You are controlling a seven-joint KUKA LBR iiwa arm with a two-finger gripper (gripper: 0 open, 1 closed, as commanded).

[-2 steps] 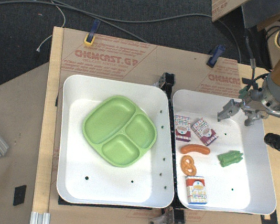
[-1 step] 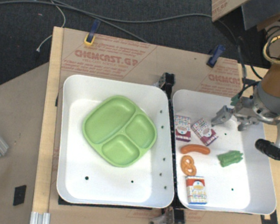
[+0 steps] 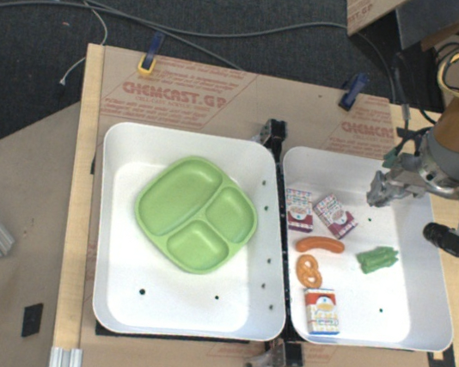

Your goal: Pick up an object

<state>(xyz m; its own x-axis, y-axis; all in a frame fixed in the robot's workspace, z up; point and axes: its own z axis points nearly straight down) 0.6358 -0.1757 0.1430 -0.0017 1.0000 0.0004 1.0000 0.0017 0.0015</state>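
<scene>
Hovering: end effector (image 3: 378, 194), grip state unclear | small carton (image 3: 333, 215) just beside, lower-left

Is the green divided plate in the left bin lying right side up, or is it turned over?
Right side up. The green plate lies flat in the left bin, and its three hollow compartments face upward, with raised ridges between them.

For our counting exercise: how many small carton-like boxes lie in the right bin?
3. Two sit side by side near the bin's top left: one box and a tilted box. A third carton lies near the bottom edge. None seems hidden.
</scene>
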